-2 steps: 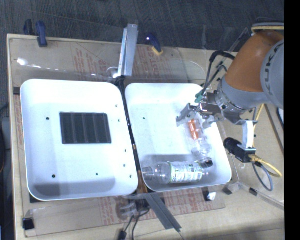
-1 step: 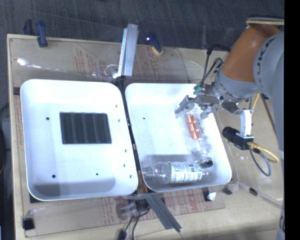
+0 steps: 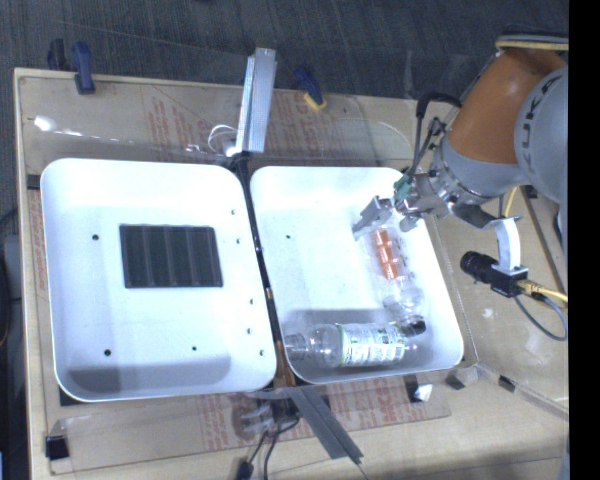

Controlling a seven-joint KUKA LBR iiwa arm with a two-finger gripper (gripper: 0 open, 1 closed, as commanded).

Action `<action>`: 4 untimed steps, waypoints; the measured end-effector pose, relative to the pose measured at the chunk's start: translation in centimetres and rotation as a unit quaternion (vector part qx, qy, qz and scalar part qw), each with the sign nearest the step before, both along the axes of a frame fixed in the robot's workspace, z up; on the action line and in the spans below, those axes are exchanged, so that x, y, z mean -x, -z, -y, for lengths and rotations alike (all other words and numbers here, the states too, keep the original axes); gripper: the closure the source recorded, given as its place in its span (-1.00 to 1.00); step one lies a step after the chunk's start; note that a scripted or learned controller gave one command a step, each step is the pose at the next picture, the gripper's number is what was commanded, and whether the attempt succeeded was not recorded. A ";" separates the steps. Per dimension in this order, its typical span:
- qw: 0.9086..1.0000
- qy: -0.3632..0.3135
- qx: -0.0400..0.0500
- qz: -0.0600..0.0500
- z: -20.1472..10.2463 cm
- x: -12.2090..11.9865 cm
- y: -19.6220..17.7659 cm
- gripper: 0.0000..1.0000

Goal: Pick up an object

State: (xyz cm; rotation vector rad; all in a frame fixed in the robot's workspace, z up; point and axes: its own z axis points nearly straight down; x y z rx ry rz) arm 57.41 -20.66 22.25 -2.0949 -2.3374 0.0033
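- Two clear plastic bottles lie in the right bin [image 3: 310, 183], and neither is lifted, so the pick is not yet done.
- The tool [image 3: 392, 211] hangs over the bin's far right part, just above the top end of the orange-label bottle [image 3: 392, 268]; whether it touches that bottle is unclear.
- Whether the tool is apart or together cannot be told, and nothing shows as held.
- What is left, as a judgement: closing on a bottle and raising it clear of the bin.
- The orange-label bottle lies lengthwise along the right wall, see-through, with a dark cap at its near end.
- The white-label bottle [image 3: 355, 344] lies across the near wall, also see-through, close to the first bottle's cap.
- The left bin [image 3: 70, 268] holds a dark ribbed panel [image 3: 170, 256].
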 end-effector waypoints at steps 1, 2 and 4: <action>0.999 -0.034 -0.001 -0.001 0.2 -1.6 3.4 -1.00; 0.999 -0.050 0.000 0.001 0.2 -1.4 1.8 -1.00; 0.992 -0.128 0.001 0.003 0.1 -4.1 2.0 -1.00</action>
